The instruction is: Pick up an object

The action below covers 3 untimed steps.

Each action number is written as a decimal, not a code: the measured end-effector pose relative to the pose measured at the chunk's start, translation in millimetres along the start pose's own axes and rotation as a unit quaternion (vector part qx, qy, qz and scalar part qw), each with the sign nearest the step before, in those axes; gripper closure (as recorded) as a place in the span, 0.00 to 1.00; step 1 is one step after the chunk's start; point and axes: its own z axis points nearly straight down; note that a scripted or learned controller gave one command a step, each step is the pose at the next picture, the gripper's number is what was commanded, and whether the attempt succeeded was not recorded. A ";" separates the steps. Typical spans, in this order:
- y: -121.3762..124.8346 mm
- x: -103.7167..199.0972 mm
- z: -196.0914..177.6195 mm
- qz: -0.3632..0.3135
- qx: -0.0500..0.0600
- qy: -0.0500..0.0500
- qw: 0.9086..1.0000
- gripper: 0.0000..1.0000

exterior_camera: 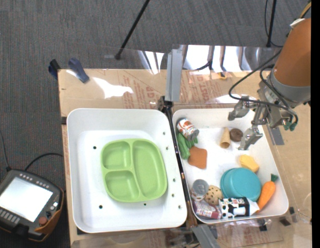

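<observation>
Hovering above the back of the right-hand bin point(229, 115), the claw point(246, 124) hangs with its two fingers spread and nothing between them; one dark fingertip point(250, 137) dips toward the bin floor, the other sits higher, near the rear wall. By the look of it, this is the approach step: no object has been taken, and the pick is not yet made.

Nearest the lower fingertip lies a small brown round piece point(235, 134), just beside a tan cone point(225, 137) (both close to the rear wall, and the likeliest targets). The brown piece looks squat and dark, small against the white floor; the cone lies tilted, its wide end down. To take either, the next move would call for shifting the spread fingers over it, descending until they straddle it, then closing.

Farther out rest a yellow wedge point(248, 163), a teal bowl point(241, 184), a carrot point(268, 191), an orange slab point(198, 158) and a printed can point(186, 127). Across the divider, a green divided plate point(133, 169) lies in the left-hand bin point(82, 138).
</observation>
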 end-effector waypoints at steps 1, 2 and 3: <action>46.1 7.5 131.2 -0.011 -0.001 0.005 1.000 0.00; -24.1 78.4 186.5 0.033 -0.001 0.002 0.999 0.00; 29.4 22.1 184.5 0.069 -0.001 -0.001 0.998 0.00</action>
